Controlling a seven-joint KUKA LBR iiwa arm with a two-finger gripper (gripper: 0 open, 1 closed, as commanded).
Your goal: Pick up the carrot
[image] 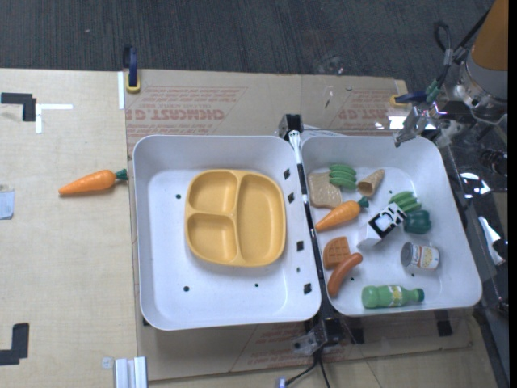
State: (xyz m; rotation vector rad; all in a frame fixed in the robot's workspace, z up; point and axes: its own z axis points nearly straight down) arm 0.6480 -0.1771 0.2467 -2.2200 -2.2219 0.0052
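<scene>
My gripper (416,122) hangs at the far right corner of the right white plastic bin (452,184), just above its rim; it is small and dark against the cables there, so I cannot tell its state, and I see nothing carried in it.

The task names one carrot, but I see two. One orange toy carrot with a green stub (338,214) lies inside the right bin, near the wall between the two bins, tilted with its point toward the left; a brown slice of toy bread (325,189) touches or almost touches it from above, and a black and white small box (386,220) lies just beside its green end. The second orange carrot (90,183) lies outside on the pale bench, well apart from the left white bin (161,297), which holds a yellow divided plate (237,217).

I judge that the carrot in the right bin is the near one for me; the other is far across. The dangers are these; the carrot is round and tapered, so it may roll or slip away if I close off its middle; the neighbours are close, so I may catch the bread or push the box; the bin wall beside the point leaves little room for coming down.
</scene>
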